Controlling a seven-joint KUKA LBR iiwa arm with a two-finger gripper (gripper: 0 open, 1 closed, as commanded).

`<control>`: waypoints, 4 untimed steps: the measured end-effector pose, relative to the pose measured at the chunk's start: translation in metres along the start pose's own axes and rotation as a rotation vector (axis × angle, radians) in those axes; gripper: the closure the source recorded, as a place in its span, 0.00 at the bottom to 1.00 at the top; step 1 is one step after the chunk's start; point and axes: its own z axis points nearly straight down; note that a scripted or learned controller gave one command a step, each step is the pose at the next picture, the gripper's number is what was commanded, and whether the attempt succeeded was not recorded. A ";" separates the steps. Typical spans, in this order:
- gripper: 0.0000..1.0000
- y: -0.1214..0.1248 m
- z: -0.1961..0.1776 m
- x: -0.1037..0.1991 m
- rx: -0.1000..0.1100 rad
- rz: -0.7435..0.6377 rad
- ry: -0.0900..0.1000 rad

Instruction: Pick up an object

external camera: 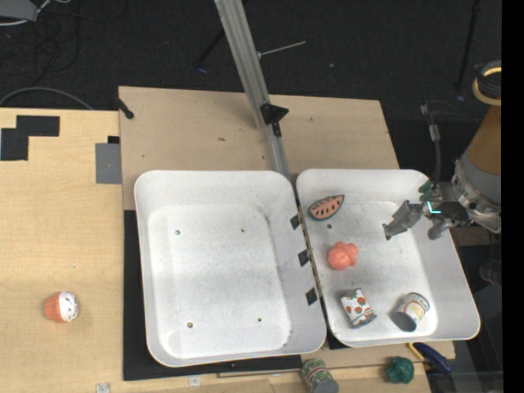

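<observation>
Nearest the lens: a small dark can (pixel 316 374) and a green lump (pixel 400 370) on the bench edge, outside the bins. Not mine to bother with.

Likeliest target from where I hang: the tipped tin (pixel 412 310) in the right bin (pixel 458 318), near its front right corner. It lies on its side, long axis running diagonally, dark open mouth toward the front left, closed end toward the back right. Just left of it sits a white carton with red spots (pixel 357 307), tilted, close but apart. Farther back, a red-orange lump (pixel 343 255) mid-bin, then a watermelon slice (pixel 326 207) near the back left, its long axis roughly left-right. 4 candidates in all.

My claw (pixel 417 218) is over the right bin's back right area, well apart from every object, clamped on nothing. One dark finger (pixel 400 219) juts left; whether the pair stand apart or together I cannot tell from this slant.

Risks, as I judge them:
- Tin is round and lying down; closing across its curve could roll it into the bin wall.
- Tin and carton sit near each other; a wide approach may nudge the carton.
- Lump looks rounded, may squirt out.

Left bin (pixel 147 187) alongside; an orange-white ball (pixel 61 307) on the far left bench.
</observation>
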 end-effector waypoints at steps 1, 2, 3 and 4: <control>0.00 0.001 -0.002 -0.001 -0.004 0.002 -0.001; 0.00 0.008 0.046 -0.001 0.001 0.000 0.000; 0.00 0.007 0.090 0.003 0.001 0.001 0.000; 0.00 0.007 0.151 0.013 0.002 0.002 0.001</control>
